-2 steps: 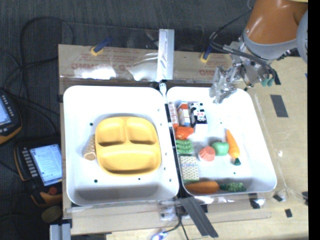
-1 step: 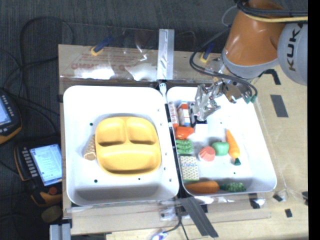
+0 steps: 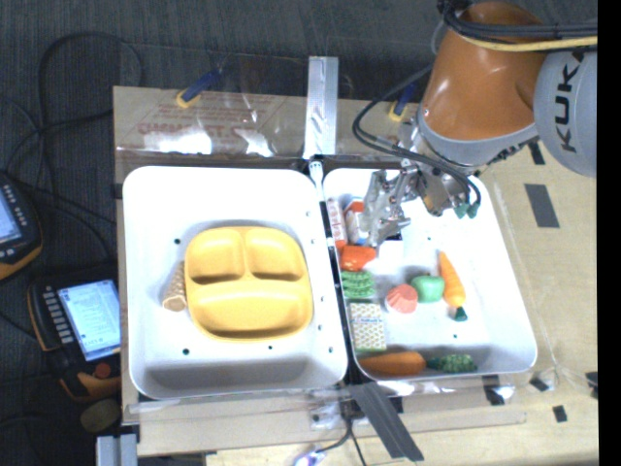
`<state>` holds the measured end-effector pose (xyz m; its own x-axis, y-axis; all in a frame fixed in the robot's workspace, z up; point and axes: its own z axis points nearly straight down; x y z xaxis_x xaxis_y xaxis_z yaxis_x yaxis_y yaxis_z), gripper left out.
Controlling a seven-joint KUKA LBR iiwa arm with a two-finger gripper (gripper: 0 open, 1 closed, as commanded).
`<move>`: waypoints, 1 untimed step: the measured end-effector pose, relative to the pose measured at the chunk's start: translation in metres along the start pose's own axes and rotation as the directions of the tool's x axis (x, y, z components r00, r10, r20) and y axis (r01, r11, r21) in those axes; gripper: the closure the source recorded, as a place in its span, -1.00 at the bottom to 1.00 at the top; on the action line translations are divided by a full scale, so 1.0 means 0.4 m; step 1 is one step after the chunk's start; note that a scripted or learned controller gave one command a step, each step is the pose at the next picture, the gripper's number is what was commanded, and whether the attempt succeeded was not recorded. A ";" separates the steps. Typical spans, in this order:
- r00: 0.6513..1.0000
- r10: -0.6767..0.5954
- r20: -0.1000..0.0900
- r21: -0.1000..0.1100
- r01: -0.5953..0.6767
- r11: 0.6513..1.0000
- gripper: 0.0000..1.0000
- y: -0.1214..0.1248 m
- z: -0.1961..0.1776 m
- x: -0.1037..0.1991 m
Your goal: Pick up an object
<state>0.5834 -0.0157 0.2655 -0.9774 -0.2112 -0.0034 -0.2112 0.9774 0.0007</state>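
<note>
My gripper (image 3: pixel 380 223) hangs over the upper left part of the right bin (image 3: pixel 505 289), below the orange wrist. Just under and left of it lies an orange-red toy piece (image 3: pixel 356 256), with a white and red packet (image 3: pixel 336 219) against the bin's left wall. Further down the left side sit a green striped piece (image 3: pixel 356 284) and a waffle-patterned square (image 3: pixel 367 330). A pink round toy (image 3: pixel 402 299), a green round toy (image 3: pixel 427 287) and an upright-lying carrot (image 3: pixel 451 282) are in the middle. Another carrot (image 3: pixel 393 362) and a green leafy piece (image 3: pixel 452 362) lie along the front wall.
The left bin (image 3: pixel 146 221) holds a yellow divided plate (image 3: pixel 249 280) with a tan cone (image 3: pixel 176 287) at its left side. Clear plastic sheeting (image 3: pixel 223 115) lies behind the bins. Black cables (image 3: pixel 388 115) loop near the wrist. A handheld screen (image 3: pixel 87 318) sits off the bench's left.
</note>
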 end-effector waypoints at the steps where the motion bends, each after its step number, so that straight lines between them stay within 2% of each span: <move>1: 1.000 -0.001 0.003 0.000 0.001 1.000 1.00 0.002 -0.023 -0.003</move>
<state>0.5845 -0.0148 0.2748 -0.9773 -0.2119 -0.0062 -0.2119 0.9773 0.0005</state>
